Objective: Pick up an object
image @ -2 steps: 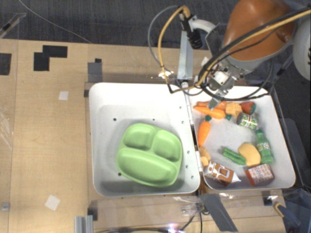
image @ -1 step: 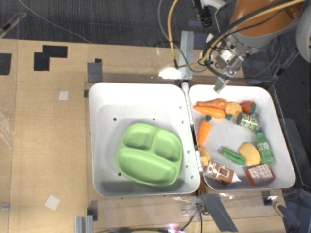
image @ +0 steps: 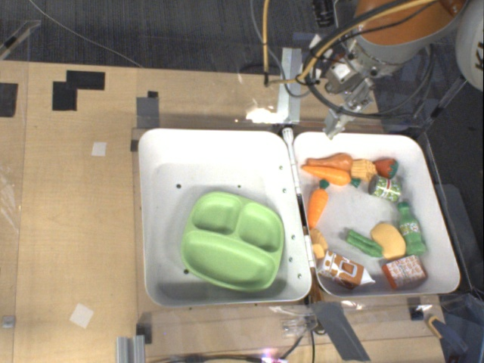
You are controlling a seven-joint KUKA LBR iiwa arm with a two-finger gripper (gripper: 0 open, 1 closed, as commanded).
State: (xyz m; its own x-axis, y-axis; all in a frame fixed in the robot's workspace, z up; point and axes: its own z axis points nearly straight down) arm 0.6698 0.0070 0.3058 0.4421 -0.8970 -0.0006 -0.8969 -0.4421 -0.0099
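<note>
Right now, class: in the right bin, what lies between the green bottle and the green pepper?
In the camera view, a yellow lemon-like piece lies between the green bottle and the green pepper in the right bin.

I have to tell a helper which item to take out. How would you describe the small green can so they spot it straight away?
Start at the right-hand white bin, the one full of toy food, and look to its far right corner. The green can lies tipped there, just below a corn cob. It alone has a cylinder shape with a printed label.
</note>
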